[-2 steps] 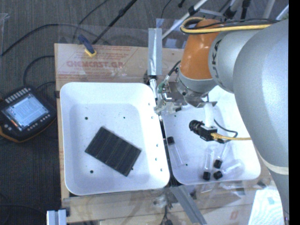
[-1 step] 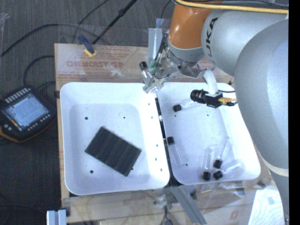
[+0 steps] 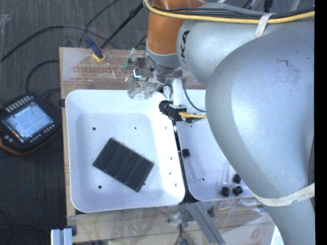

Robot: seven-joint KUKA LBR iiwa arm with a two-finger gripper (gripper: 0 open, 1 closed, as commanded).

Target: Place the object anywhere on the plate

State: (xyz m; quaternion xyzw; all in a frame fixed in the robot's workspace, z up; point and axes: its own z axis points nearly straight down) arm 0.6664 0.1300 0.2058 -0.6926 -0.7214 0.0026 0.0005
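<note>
**Over the bins, arm hangs above the far rim**

Above the bench, the grey arm [image 3: 255, 86] covers most of the right bin [image 3: 204, 182], where small black pieces [image 3: 231, 190] lie near the front. A pendant [image 3: 28, 122] sits left of the bench. Inside the left bin [image 3: 76, 137], a dark, ribbed rectangular plate [image 3: 123, 164] lies flat, long axis running upper-left to lower-right. The gripper [image 3: 143, 88] hangs over that bin's far rim; whether it is clenched cannot be told.

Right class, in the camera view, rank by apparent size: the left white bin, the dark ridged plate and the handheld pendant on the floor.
1. Left white bin
2. Dark ridged plate
3. Handheld pendant, close to the plate in apparent size and cut off at the edge, so that order is unsure.
</note>
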